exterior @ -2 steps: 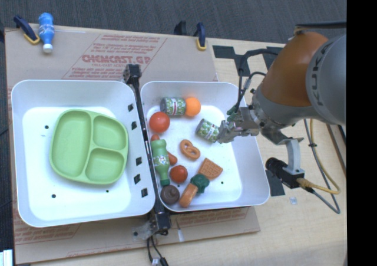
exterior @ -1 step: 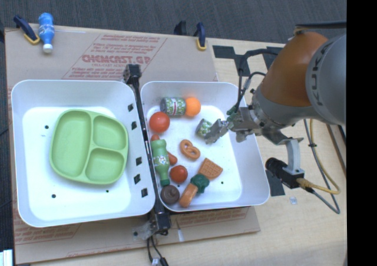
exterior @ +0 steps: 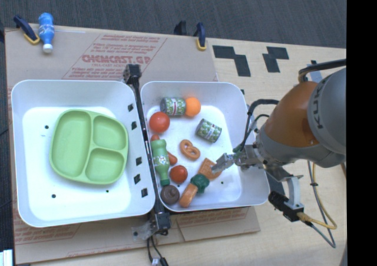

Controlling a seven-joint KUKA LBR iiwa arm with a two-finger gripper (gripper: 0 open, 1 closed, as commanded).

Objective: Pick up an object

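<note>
The grey robot arm (exterior: 306, 123) with its orange band reaches in from the right, over the right edge of the right white bin (exterior: 235, 95). Its gripper (exterior: 219, 164) hangs low inside that bin, near the bottom right corner. The tips sit right by a small orange block (exterior: 207, 169). I cannot tell how far apart they are, or if they hold the block.

Just below the block lies an orange toy carrot with a dark green top (exterior: 193, 189), close to the bottom edge. A round brown thing (exterior: 170, 194) rests in the bottom left corner, with a red ball (exterior: 178, 173) beside it. A green and white bottle (exterior: 159, 157) lies along the left wall, and a red tomato (exterior: 159, 122) sits above it. Near the top edge, a green can (exterior: 173, 106) touches an orange ball (exterior: 192, 107). Another green can (exterior: 208, 130) lies toward the right side, and an orange ring-shaped toy (exterior: 189, 150) is in the middle.

The left white bin (exterior: 35, 97) holds a light green plate with three parts (exterior: 89, 147). A blue and white bottle (exterior: 46, 32) lies at the bench's top left corner.
</note>
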